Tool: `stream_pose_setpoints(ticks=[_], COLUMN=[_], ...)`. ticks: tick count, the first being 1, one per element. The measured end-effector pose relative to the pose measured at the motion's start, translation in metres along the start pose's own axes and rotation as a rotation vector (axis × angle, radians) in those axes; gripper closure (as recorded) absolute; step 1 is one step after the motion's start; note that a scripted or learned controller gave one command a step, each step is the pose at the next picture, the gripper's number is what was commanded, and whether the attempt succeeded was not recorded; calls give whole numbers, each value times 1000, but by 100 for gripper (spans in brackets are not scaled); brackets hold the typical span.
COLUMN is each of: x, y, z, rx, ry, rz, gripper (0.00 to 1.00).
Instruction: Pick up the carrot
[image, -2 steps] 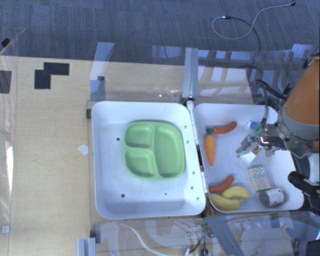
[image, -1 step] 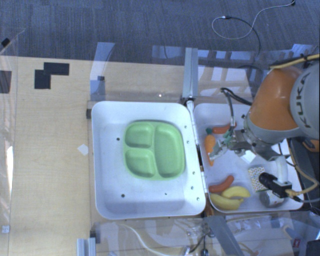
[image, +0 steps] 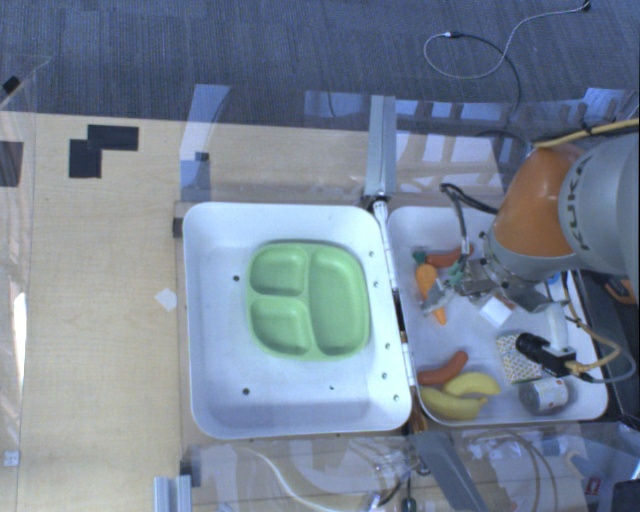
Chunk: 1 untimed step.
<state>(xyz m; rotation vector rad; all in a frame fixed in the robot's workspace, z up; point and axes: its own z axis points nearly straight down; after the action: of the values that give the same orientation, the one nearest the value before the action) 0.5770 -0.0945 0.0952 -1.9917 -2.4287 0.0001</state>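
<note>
The carrot, orange with a green top, lies in the upper left part of the right bin. My gripper hangs low over the bin just to the carrot's right, close to it or touching it. The grey arm with its orange band reaches in from the right and hides the bin's upper right part. A small orange piece lies just below the carrot.
A green divided plate sits in the left bin. Along the right bin's front lie a red sausage, a yellow banana, a patterned packet and a small can. A reddish item lies beside the carrot's top.
</note>
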Motion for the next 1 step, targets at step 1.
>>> stream_pose_setpoints(ticks=[1], x=[1], y=[1], z=[-10], rx=[0], ry=[1], rz=[-2], gripper=[100])
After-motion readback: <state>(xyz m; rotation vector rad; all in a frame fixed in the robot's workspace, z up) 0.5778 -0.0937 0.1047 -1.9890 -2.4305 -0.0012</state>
